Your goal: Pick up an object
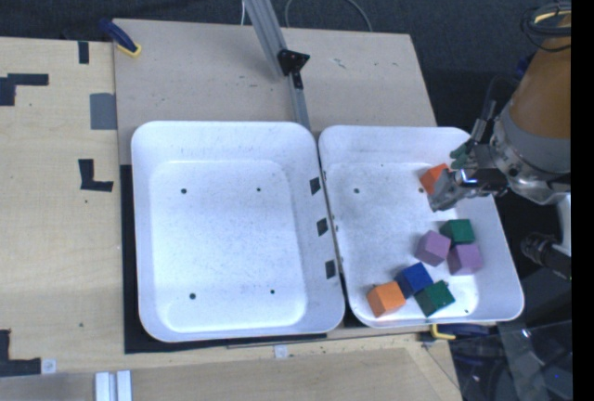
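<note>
One orange block point(432, 176) sits right at the tips of the claw point(445, 190), on its far-left side, partly hidden by the dark fingers. Whether the claw is wide, narrow or closed on the block cannot be told from this view. The block looks small, stiff and light, probably smooth-sided, so a grip across two flat opposite faces should serve best. Below the claw lie a green cube point(458, 229), two purple blocks point(432, 247), a blue one point(415, 278) and another orange block point(386, 298), all in the right bin point(371, 141).
</note>
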